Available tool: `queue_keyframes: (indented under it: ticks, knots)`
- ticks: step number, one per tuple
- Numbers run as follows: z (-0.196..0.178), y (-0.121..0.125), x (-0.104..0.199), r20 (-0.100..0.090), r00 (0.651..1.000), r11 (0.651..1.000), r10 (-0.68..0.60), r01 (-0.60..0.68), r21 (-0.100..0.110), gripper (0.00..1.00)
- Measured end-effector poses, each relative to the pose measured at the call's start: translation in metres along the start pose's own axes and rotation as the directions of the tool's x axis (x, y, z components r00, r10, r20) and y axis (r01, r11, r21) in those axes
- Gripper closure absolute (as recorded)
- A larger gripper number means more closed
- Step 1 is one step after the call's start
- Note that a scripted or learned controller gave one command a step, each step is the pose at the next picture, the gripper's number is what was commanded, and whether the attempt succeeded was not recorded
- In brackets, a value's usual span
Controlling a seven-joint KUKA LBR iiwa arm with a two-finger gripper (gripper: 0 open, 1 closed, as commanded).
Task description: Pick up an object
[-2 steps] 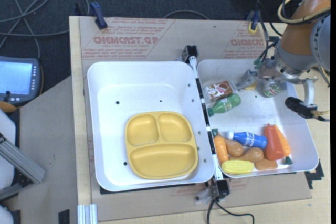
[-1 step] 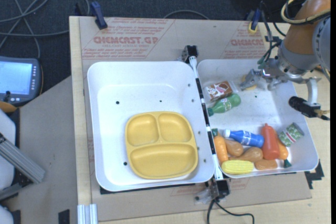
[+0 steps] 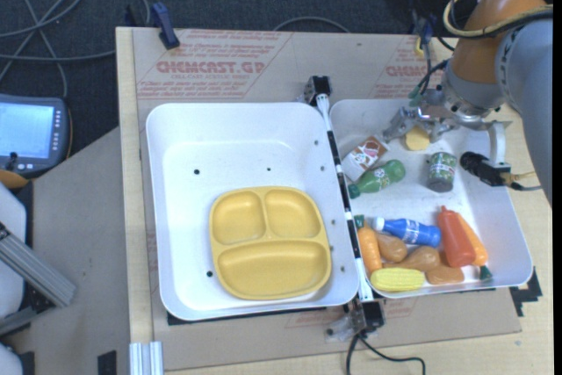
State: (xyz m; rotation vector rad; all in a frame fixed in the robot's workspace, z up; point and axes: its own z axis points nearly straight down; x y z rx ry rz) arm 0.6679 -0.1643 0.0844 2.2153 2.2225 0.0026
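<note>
I see the gripper [image 3: 420, 120] low at the far edge of the right bin [image 3: 518, 252], over a small yellow object [image 3: 417, 139]; whether it is parted or closed, I cannot tell. Open floor lies just nearer, before the green bottle [image 3: 378, 177] and can [image 3: 441, 170].

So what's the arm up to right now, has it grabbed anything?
Tool low at the right bin's far end, over a small yellow item. Grasp unconfirmed. Green bottle and small can close by.
</note>
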Motion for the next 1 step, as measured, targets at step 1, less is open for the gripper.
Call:
queue_keyframes:
  ticks: [1]
  knots:
    - [-0.0116, 0.0001, -0.0012, 0.001, 1.0, 1.0, 0.001, -0.001, -0.002, 1.0]
